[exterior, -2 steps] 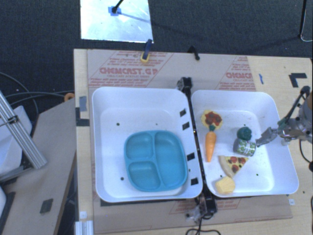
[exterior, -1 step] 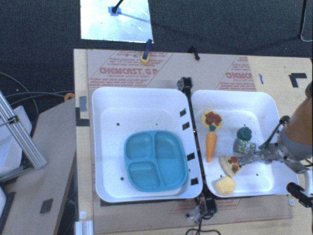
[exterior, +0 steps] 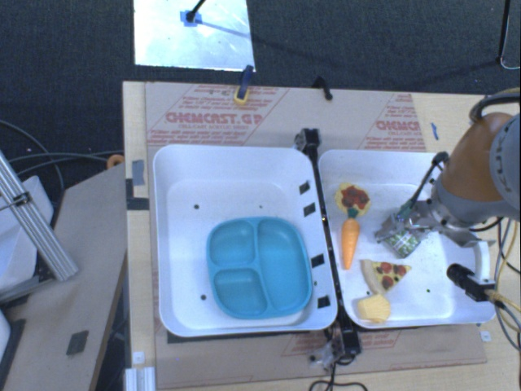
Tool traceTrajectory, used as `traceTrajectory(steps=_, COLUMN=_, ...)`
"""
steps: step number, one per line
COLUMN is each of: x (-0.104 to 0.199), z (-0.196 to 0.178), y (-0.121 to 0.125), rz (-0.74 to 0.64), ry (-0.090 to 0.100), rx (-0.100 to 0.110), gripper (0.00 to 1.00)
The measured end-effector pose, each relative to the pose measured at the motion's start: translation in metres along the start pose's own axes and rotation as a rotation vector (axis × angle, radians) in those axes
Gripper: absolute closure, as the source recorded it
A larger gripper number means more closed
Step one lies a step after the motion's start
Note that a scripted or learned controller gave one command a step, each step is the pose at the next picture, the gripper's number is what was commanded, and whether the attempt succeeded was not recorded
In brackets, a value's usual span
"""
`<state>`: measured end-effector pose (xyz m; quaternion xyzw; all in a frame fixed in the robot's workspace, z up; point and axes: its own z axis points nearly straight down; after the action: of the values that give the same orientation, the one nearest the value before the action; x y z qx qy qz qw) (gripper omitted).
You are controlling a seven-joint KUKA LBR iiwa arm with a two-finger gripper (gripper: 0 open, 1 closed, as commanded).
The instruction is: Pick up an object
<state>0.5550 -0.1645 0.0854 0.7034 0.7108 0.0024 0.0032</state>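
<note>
The bench [exterior: 203, 116] bears two white bins [exterior: 175, 177], [exterior: 383, 163] side by side.

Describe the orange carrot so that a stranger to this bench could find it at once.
Look in the right-hand shallow white bin, along its left wall beside the divider between the two bins. There the orange toy carrot lies lengthwise, its green top touching a round red and yellow toy. It is the one long tapered piece; the pizza slice and yellow wedge nearby are flat and stubby.

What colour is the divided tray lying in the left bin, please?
Light blue; the divided tray shows plainly in the camera view, in the left bin.
</note>
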Motion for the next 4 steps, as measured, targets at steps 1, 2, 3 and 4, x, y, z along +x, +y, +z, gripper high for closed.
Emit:
traceTrajectory(steps=1, x=0.031, z=0.001, y=-0.046, rz=0.009, ry=0.003, rx=0.011, gripper=0.00)
traceTrajectory(steps=2, x=0.029, z=-0.010, y=-0.043, rz=0.010, ry=0.000, rx=0.004, gripper=1.00)
traceTrajectory(steps=3, x=0.061, z=-0.088, y=-0.055, rz=0.003, ry=0.001, rx=0.000, gripper=1.00)
traceTrajectory(steps=4, x=0.098, z=-0.182, y=-0.002, rz=-0.001, ry=0.000, rx=-0.007, gripper=1.00)
